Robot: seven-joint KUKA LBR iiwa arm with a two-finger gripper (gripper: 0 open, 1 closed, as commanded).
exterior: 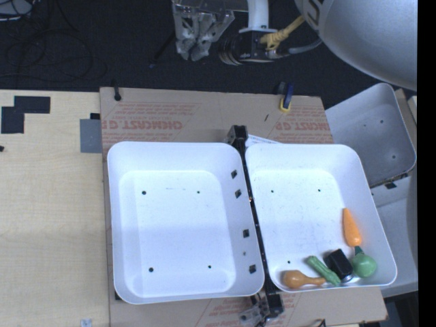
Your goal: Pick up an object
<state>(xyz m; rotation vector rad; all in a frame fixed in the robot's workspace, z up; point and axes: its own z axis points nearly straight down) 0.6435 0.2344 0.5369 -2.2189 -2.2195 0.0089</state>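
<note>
Arm [361, 26] hanging above bench's far edge, gripper [199, 36] pointing down, finger state unclear; carrot [351, 227], green pieces [365, 265], black block [338, 264] crowding right bin [300, 162] near-right corner

Orange carrot [351, 227], green ball [365, 266], black block [338, 263], green stick [322, 270], orange gourd [300, 278], clustered in right bin's [308, 157] near-right corner
</note>
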